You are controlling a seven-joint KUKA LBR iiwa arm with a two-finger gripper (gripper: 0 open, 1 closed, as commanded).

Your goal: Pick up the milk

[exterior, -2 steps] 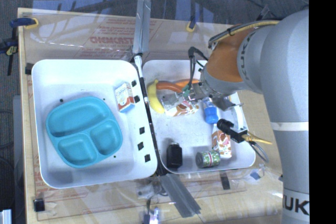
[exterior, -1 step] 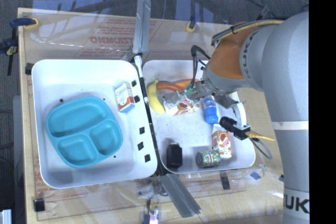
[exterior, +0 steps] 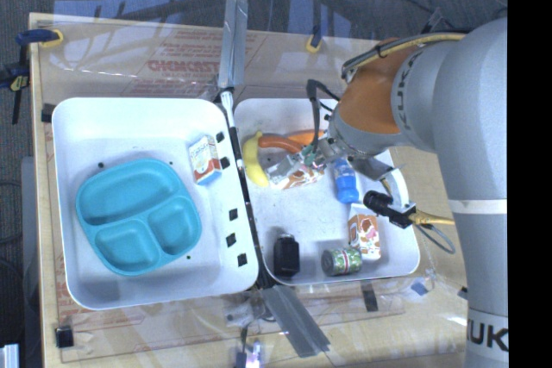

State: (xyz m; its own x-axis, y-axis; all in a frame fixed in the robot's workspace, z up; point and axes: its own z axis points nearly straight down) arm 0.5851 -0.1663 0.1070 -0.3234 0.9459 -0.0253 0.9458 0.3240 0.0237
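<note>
My gripper is low in the right bin, near its back left. It sits right over a small box with orange, white and green print, and I cannot tell whether it touches it. A small white and orange carton that looks like the milk stands in the left bin by its right wall. Another red and white carton lies at the right bin's front right. The print is too small to tell which one is milk.
A yellow banana and an orange carrot lie beside the gripper. A blue bottle is just right of it. A green can and a black object sit at the front. A blue divided plate lies in the left bin.
</note>
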